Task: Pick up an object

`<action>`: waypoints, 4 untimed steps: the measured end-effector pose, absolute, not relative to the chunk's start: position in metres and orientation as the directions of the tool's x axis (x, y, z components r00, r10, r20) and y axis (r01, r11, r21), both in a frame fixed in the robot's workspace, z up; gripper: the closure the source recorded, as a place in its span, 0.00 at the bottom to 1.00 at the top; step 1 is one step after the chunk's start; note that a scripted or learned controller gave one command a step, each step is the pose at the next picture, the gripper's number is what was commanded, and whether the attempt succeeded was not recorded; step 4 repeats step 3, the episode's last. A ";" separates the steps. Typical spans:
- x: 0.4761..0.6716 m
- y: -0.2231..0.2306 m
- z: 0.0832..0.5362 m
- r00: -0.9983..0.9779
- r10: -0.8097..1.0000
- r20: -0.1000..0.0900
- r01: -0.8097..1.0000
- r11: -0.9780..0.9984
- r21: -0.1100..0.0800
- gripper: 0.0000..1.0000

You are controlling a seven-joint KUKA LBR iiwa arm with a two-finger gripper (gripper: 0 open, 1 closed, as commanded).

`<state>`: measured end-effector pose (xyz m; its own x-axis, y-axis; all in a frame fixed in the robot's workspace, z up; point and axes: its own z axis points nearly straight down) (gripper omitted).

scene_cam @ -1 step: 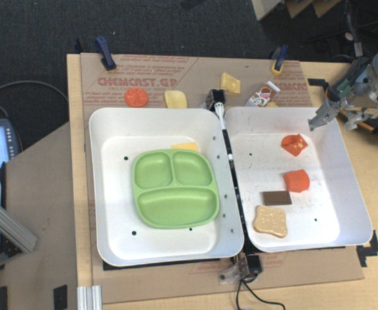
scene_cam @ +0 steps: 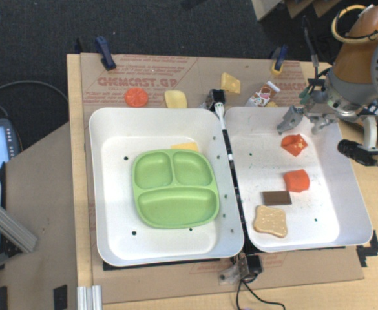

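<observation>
The gripper [scene_cam: 303,116] hangs over the far end of the right bin [scene_cam: 353,228], its two fingers spread apart with nothing between them, one fingertip [scene_cam: 287,123] pointing down at the bin floor to the left and the other nearer the arm's wrist. It touches no object that I can make out. Just beside it, a little nearer the camera, lies a red block [scene_cam: 294,144], tilted on one corner; this looks the likeliest thing to be picked. Further along the same bin sit an orange-red cube [scene_cam: 297,180], a flat brown piece [scene_cam: 276,198] and a tan slice of toast [scene_cam: 270,221], the brown piece and the toast almost touching. The left bin [scene_cam: 105,173] holds a green divided plate [scene_cam: 174,188] with a pale yellow piece [scene_cam: 185,146] at its far edge. By my reading the step in hand is the approach: the gripper is above the bin but not yet lined up over a target. The next move calls for shifting toward the red block so that it sits between the fingers, then lowering and closing; its tilt may let it slip out sideways.
</observation>
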<state>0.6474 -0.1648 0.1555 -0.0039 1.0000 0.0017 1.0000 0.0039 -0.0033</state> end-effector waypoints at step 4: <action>0.624 -0.080 0.191 -0.010 1.000 0.002 1.000 0.010 0.008 1.00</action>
